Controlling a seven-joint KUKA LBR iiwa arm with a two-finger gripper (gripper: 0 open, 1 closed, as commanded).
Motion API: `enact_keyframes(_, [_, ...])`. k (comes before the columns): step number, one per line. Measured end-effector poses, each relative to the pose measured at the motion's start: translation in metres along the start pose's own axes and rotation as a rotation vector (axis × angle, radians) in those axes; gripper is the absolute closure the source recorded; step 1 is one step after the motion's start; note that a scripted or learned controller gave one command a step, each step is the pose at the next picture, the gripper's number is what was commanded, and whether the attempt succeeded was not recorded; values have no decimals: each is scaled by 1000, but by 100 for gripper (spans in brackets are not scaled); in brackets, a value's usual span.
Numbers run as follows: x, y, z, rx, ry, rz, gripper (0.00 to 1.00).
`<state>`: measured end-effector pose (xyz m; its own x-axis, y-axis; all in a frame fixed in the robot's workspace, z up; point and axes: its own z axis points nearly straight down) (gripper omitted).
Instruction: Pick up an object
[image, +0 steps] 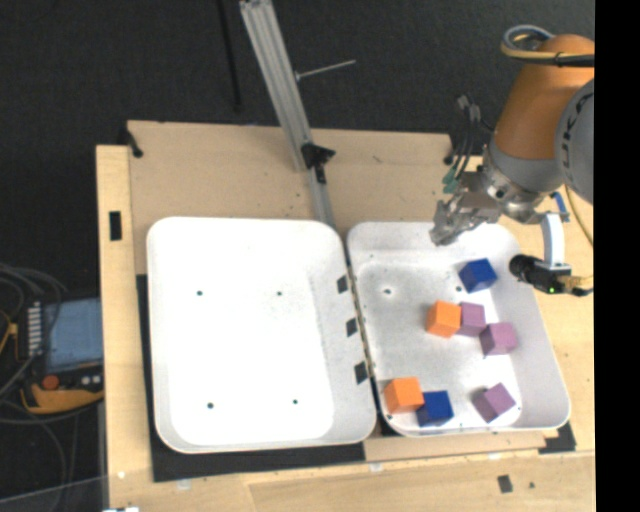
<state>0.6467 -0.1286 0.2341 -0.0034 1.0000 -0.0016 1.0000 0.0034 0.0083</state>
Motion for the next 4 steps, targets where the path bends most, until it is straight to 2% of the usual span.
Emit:
enact_keyframes(1, [-1, 2, -55, 0, 0, -1, 100])
enact_keyframes(2, [46, -7, -37, 9, 1, -1, 100])
enact_keyframes(3, [90, -31, -32, 9, 2, -2, 100])
enact_keyframes(4, [138, -40, -34, 9, 3, -3, 100])
